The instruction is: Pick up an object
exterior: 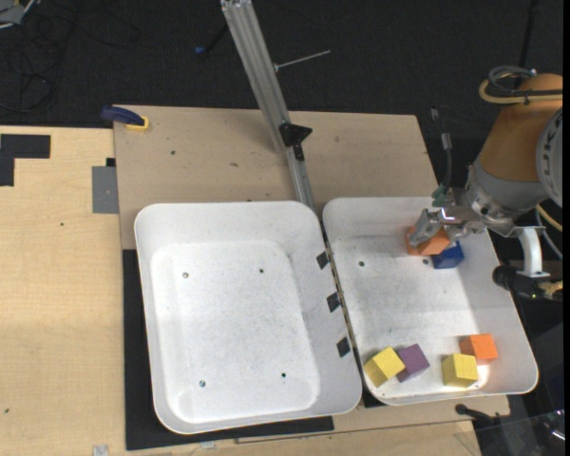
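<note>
My gripper (436,222) hangs low over the far right part of the right bin (380,218), reaching in from the right. Right beneath its tip lie a small orange block (431,246) and a blue block (449,256), touching each other; the gripper partly covers the orange one. Along the near edge of the same bin sit a yellow block (384,365), a purple block (414,358), a second yellow block (459,370) and another orange block (481,348).
The left bin (144,224) lies beside the right one, with black clips (332,301) along the seam. An aluminium rail (262,76) slants up behind the bins. A blue and yellow clamp (124,117) lies at the bench's far left corner.
</note>
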You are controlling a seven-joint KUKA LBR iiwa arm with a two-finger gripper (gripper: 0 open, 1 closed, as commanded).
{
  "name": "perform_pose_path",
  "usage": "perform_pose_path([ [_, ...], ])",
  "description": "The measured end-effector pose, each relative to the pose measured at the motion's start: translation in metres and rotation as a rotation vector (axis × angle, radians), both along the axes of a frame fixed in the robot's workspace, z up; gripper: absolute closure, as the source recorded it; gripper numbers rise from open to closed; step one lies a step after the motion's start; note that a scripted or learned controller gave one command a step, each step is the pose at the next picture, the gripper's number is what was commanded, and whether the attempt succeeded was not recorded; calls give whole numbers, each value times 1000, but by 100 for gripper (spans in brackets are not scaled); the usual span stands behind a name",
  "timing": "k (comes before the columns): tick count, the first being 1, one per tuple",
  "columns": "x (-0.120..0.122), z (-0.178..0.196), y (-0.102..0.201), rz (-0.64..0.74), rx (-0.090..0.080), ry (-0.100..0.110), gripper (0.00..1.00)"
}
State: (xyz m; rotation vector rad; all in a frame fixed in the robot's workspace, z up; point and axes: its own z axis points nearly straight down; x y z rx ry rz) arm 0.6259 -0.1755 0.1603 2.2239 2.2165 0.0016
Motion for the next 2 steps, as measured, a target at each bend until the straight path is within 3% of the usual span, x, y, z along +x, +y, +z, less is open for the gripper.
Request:
perform_pose_path([
  [2,1,98,-9,5,-1,-2,100],
])
